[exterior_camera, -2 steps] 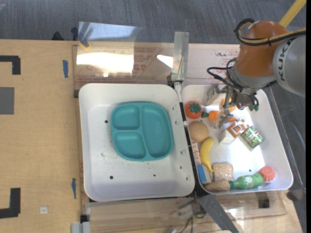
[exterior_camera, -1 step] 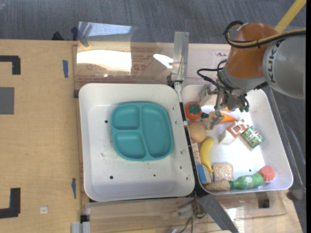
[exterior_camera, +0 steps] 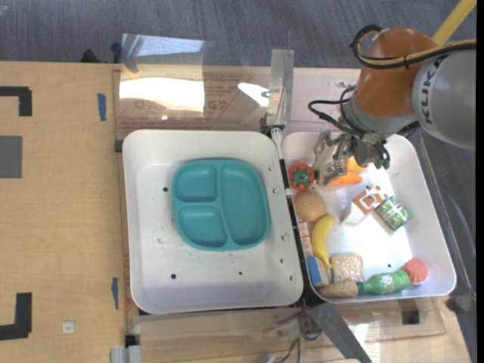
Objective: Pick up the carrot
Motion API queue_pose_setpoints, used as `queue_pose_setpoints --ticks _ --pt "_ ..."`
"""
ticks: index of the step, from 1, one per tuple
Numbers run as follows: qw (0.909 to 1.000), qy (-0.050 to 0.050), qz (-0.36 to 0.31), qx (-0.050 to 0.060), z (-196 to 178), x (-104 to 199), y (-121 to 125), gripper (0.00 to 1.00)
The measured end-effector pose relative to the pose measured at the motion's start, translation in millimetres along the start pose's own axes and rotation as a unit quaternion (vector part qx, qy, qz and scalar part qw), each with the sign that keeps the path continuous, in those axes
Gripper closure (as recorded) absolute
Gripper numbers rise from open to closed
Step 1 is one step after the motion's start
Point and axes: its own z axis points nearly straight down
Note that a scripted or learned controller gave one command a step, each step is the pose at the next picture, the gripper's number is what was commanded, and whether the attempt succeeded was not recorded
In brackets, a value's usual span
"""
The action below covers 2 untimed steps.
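The arm (exterior_camera: 423,74), smooth grey with a glossy orange band, reaches over the right bin (exterior_camera: 435,225), a shallow white tray with rounded corners. Its gripper (exterior_camera: 338,159) of bare metal hangs at the bin's upper left part, right over the carrot (exterior_camera: 347,178), a small tapered orange piece lying flat. The fingers (exterior_camera: 326,157) stand narrow beside the carrot's inner end; whether they close on it cannot be told.

Just left of the carrot lies a round red tomato (exterior_camera: 301,175) with a green top, close to the bin's left wall. Below it come a tan bun (exterior_camera: 309,206) and a curved yellow banana (exterior_camera: 323,238). A boxy white carton (exterior_camera: 366,202) and a green can (exterior_camera: 392,212) lie to the carrot's lower right. A green bottle (exterior_camera: 384,282) rests along the near rim. The bin's middle floor is bare white.

The left bin (exterior_camera: 144,225) holds a teal plate (exterior_camera: 221,203) with three compartments and soft corners. The surface (exterior_camera: 53,203) is flat brown board.
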Motion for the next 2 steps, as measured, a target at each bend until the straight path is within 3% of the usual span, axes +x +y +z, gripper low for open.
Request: queue_pose_setpoints --ticks 1,2 --pt "1.0000 0.004 -0.009 0.000 -30.7 22.5 -35.5 1.00" --pt "0.9992 0.005 0.039 -0.001 6.3 58.0 -21.5 1.00"
